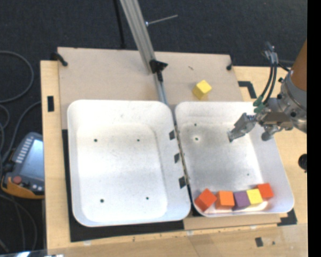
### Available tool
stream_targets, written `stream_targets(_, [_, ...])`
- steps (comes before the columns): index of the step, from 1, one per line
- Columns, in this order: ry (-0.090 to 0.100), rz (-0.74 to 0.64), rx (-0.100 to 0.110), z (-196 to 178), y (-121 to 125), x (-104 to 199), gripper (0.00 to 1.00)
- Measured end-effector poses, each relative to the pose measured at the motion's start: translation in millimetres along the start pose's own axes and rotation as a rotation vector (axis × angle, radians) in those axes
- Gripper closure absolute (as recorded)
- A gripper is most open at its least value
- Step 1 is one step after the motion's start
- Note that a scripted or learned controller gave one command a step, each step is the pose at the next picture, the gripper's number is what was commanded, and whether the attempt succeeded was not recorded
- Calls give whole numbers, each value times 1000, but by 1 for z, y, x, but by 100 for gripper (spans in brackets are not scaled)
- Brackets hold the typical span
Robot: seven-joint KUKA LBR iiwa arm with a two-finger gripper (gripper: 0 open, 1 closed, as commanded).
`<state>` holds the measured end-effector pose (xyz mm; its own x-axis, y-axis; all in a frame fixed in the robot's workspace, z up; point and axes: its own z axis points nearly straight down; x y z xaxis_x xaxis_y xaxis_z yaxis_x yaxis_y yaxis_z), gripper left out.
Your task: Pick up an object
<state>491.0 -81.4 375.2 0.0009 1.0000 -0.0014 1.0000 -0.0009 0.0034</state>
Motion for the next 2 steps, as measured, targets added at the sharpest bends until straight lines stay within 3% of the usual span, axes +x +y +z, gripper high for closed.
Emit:
stream_targets(1, [1, -6, -8, -93, -6, 39, 0])
stream_targets(2, [-2, -8, -1, -109, 26, 36, 0])
